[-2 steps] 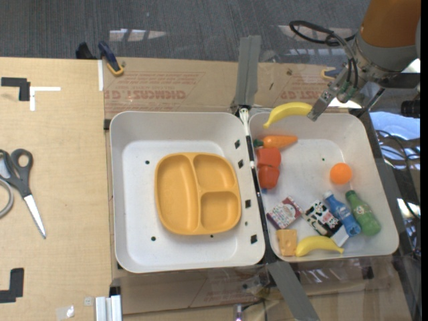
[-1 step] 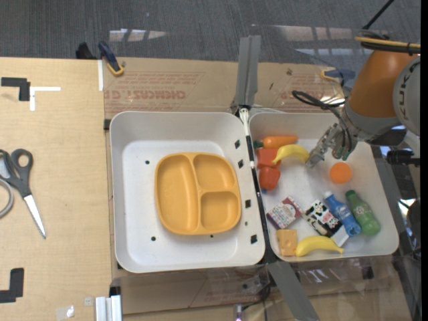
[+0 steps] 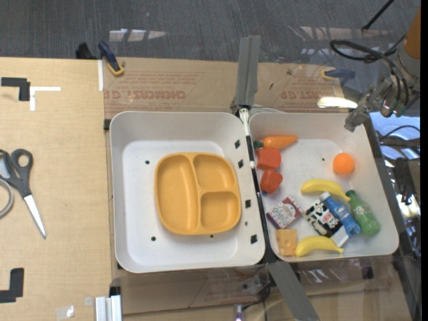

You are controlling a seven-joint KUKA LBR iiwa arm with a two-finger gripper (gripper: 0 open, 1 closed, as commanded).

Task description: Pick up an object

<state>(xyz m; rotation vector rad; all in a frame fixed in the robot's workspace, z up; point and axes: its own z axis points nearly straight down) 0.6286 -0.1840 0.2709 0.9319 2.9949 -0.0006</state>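
End effector (image 3: 374, 105) hovering over far right rim of right bin (image 3: 381, 199); finger state unclear, cannot tell. Nothing gripped. Orange ball (image 3: 344, 164) sitting nearest, free. Risk: ball rolling away on contact; bottles (image 3: 351, 214) and bananas (image 3: 324, 189) crowding near corner. Cardboard print mirrored, unreadable.

Robotics lab: bench w/ two white bins (image 3: 127, 199), cables (image 3: 354, 49), scissors (image 3: 25, 186).
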